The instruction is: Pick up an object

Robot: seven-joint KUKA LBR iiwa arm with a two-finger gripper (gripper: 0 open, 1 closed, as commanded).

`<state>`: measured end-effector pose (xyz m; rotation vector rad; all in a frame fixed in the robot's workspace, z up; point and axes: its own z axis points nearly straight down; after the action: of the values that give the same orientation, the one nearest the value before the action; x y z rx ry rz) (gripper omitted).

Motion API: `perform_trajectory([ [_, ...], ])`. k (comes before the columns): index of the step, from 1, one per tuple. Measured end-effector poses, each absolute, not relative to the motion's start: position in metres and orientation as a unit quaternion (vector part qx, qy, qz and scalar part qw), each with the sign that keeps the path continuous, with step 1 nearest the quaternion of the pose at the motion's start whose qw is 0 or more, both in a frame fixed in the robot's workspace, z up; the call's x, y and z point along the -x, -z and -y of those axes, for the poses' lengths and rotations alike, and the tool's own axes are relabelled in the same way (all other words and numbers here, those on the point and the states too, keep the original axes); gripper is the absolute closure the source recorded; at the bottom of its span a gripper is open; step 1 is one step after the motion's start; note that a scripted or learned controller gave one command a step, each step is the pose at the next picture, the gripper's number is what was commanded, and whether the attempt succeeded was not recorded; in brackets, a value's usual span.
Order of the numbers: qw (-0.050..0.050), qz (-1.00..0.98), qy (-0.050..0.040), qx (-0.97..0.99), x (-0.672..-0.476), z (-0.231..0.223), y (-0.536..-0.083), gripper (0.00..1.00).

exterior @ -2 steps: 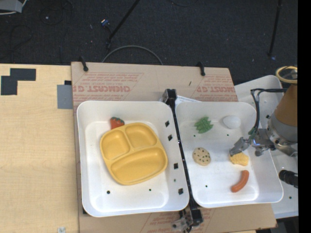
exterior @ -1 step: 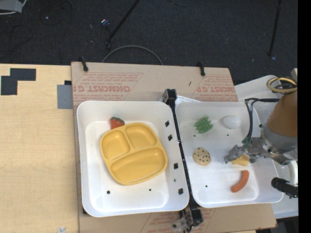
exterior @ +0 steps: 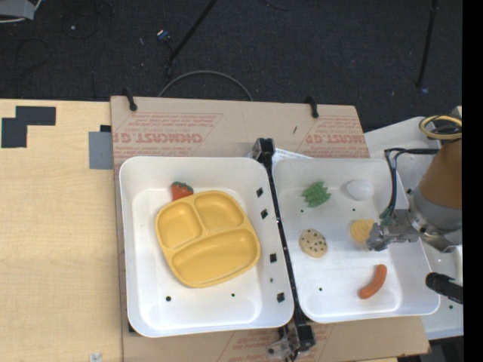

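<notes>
From the fixed camera above the bench, the right bin [exterior: 407, 296] serves as the landmark. Inside it lie five small things, well spaced, which suits a grab from above: a green leafy piece [exterior: 316, 194] toward the far left part, a white egg-like lump [exterior: 359, 189] just right of it, a cookie [exterior: 313, 243] near the bin's left wall, a yellow waffle-like piece [exterior: 361, 229] near the middle right, and a sausage [exterior: 373, 281] toward the near right corner. Any of them could be the thing to pick up.

The gripper [exterior: 379, 237] sits low over the right side of this bin, just beside the yellow piece and perhaps touching its right edge; that piece looks to be the likely target. Whether the jaws are apart or together cannot be told, since the metal parts blur into one dark-grey mass, and nothing is visibly held. The arm [exterior: 444, 194] comes in across the bin's right wall, its brown-orange section above.

Left of the right bin, touching it along a black divider strip, stands the left bin [exterior: 143, 292]. It holds a yellow divided plate [exterior: 208, 237], tilted askew, and a small red strawberry-like piece [exterior: 180, 191] tucked at the plate's far left edge.

Both bins rest on a cardboard sheet [exterior: 226, 130] with red print. Left of that is a pale wooden tabletop [exterior: 53, 240] with dark grey patches. Beyond lies dark carpet with loose cables.
</notes>
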<state>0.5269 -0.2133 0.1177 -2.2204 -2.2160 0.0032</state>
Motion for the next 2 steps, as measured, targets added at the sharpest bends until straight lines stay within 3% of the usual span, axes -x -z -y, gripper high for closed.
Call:
perform_trajectory([
  [2,-0.001,0.708,0.0005,0.706,-0.521,0.206,-0.207,1.00],
])
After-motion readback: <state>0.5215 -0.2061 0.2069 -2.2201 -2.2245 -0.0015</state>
